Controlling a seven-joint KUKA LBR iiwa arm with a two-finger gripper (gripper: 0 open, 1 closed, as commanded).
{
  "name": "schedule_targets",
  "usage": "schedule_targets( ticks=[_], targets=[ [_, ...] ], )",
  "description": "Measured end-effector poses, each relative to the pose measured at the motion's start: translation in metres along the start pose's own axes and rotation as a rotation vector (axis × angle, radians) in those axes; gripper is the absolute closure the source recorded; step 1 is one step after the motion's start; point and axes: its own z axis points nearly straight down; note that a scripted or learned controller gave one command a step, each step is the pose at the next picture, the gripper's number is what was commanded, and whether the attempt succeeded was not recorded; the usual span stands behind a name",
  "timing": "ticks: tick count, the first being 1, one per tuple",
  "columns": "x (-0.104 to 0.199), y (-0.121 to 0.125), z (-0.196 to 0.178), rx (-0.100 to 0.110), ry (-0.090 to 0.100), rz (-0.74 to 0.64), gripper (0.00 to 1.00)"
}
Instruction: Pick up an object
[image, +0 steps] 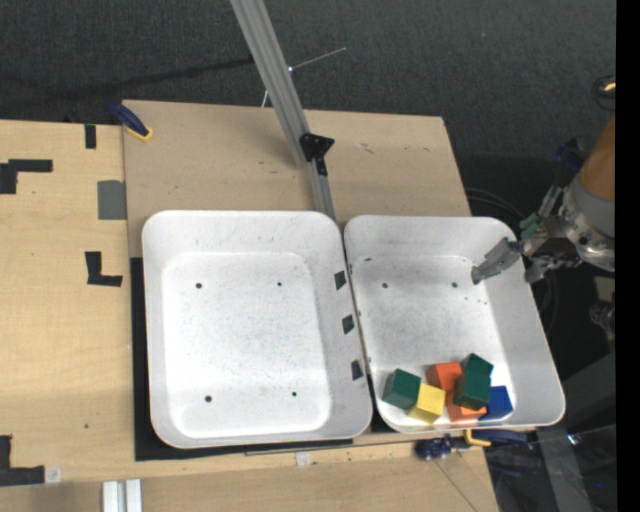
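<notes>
Claw (497, 262): at the right bin's far right edge, over the rim; grey finger slants down and left into the bin. Open or closed, cannot tell. Nothing seen between the fingers.
Arm (590, 215): enters from the right, grey with an orange patch above the wrist.
Blocks (450, 390): a tight cluster in the near corner of the right bin, well apart from the claw, below it and slightly left in the view. All small, hard-edged, matte, cube-like or short bricks.
Green block (402, 388): leftmost of the cluster, squarish, one corner turned toward the bin's middle.
Yellow block (430, 401): just beside the green one on its right, touching, nearest the front wall.
Dark green block (477, 378): tallest-looking piece, long axis running roughly toward and away from the claw, leaning on its neighbours.
Orange block (445, 376): between the green pieces, partly hidden; axis unclear.
Blue block (499, 401): at the cluster's right end, against the bin wall.
Right bin (420, 300): shallow white tray, rounded corners, speckled floor with small dark dots.
Left bin (240, 310): same make, far left of the claw, touching the right bin along one side.
Counter (60, 300): pale wood-grain board with black tape marks.
Pole (280, 80): grey metal bar, slanting from the top edge down to the gap between bins.
</notes>
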Motion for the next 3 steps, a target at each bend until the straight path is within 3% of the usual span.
schedule_targets(
  ticks=[1,3],
  targets=[
    [0.0,0.001,-0.002,-0.004,-0.001,-0.002,0.0],
    [-0.009,-0.004,0.095,0.001,-0.001,0.0,0.0]
  ],
)
